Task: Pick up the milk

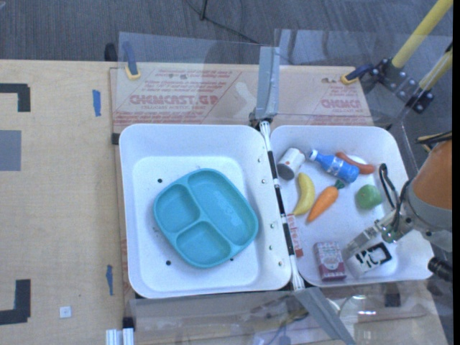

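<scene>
Where the right bin (399, 148) comes nearest the camera, the milk (330, 260), a small reddish carton, lies on the bin floor close to the divider between the bins. Just right of it is the gripper (368, 249), low over the same near edge, with a black-and-white part at its tip; whether its pincer is spread or pressed together cannot be made out at this angle. The carton sits apart from the tip, not between any fingers. The arm (435, 192) enters from the right, orange band showing above the wrist.

Mid-bin: carrot (323, 201) lying diagonally, banana (305, 194) just left of it, green round item (369, 196) to the right near the arm.

Far part of right bin: grey-white can (290, 162) on its side near the divider, blue bottle (334, 165) beside it, sausage (355, 162) touching or just behind the bottle.

Left bin (140, 157): teal divided plate (205, 217), three compartments, lying flat at centre.
</scene>
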Controlling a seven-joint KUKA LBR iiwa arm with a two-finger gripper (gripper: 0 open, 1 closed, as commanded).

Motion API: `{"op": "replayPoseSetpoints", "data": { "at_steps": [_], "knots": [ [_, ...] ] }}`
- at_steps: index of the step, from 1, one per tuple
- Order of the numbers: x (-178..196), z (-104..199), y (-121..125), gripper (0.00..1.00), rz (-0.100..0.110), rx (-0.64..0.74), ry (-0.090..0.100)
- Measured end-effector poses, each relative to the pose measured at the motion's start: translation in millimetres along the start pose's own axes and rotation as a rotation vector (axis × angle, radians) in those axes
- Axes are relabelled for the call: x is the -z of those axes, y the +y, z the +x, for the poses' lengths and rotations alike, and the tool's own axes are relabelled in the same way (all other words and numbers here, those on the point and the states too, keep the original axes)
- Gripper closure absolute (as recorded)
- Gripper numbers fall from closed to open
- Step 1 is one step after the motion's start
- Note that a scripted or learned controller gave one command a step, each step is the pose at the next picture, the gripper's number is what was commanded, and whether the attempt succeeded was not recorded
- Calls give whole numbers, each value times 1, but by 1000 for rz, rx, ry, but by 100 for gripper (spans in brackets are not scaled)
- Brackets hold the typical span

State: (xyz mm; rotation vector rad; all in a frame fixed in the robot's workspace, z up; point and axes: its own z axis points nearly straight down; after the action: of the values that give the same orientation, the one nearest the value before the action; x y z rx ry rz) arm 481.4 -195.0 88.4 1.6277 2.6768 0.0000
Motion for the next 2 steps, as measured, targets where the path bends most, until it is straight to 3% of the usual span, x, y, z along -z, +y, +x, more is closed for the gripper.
{"op": "replayPoseSetpoints", "data": {
  "at_steps": [1,2],
  "knots": [
    [12,-3,2,100,-8,-3,-11],
    [12,-3,2,0,-8,-3,-11]
  ]
}}
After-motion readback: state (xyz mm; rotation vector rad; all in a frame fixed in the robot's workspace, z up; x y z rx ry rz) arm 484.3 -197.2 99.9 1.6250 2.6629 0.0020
